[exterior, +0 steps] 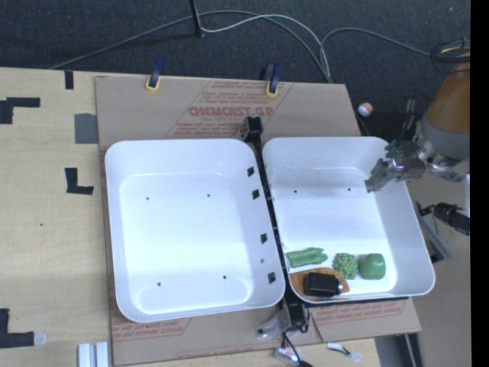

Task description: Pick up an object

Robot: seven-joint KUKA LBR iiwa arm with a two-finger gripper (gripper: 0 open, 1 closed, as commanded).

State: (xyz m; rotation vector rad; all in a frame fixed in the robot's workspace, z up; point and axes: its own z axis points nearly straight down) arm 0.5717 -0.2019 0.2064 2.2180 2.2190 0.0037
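Where the bench carries its two white bins side by side, the left bin (183, 232) and the right bin (344, 212) meet along a black divider strip, and all the loose things lie in the right one. There are five of them, bunched along its near edge: one long green pod (306, 256), one knobbly green floret (345, 264), one round green piece (372, 266), one black block (322, 284), and one flat orange piece (336, 280) that the black block partly covers. The pod lies just beside the floret, and the floret touches or nearly touches the round piece.

The arm (447, 121) comes in from the right, its orange band showing above the wrist. The gripper (380, 177) hangs over the far right corner of the right bin, well apart from the cluster of things. Nothing is seen between its tips, and whether they stand wide or narrow cannot be told from here.

Both bins sit on one sheet of cardboard (221, 109), held at its far edge by two clamps, one (156, 75) on the left and one (272, 81) nearer the middle.
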